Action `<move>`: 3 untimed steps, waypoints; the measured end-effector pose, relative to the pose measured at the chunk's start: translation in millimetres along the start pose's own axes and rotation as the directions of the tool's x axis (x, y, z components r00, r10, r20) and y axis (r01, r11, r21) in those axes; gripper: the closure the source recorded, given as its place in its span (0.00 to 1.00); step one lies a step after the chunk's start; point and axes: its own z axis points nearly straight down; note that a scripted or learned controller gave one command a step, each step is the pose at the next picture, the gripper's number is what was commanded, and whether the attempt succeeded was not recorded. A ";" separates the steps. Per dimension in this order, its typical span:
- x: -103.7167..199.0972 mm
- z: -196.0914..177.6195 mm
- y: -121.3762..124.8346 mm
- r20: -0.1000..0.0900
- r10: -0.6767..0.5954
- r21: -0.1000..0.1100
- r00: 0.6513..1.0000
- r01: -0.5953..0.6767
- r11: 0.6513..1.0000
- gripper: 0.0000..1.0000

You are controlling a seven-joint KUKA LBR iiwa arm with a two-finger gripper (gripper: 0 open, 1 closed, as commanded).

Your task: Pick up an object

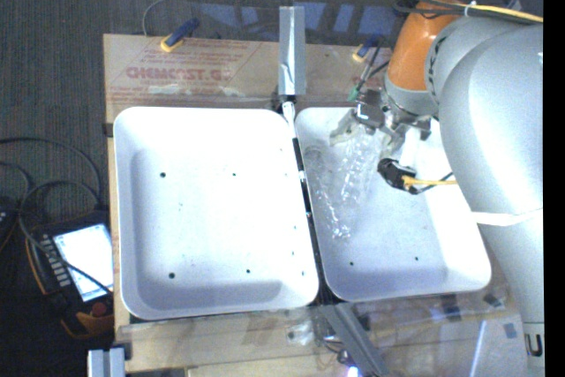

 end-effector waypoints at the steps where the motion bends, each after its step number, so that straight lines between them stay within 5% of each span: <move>1: 75.1 -85.3 -23.2 -0.015 -0.131 -0.003 0.991 0.131 0.991 1.00; 2: -1.5 -17.2 -12.6 -0.016 0.011 0.005 1.000 -0.011 1.000 1.00; 3: 45.1 -83.7 -14.1 -0.015 -0.126 -0.001 0.992 0.126 0.992 1.00</move>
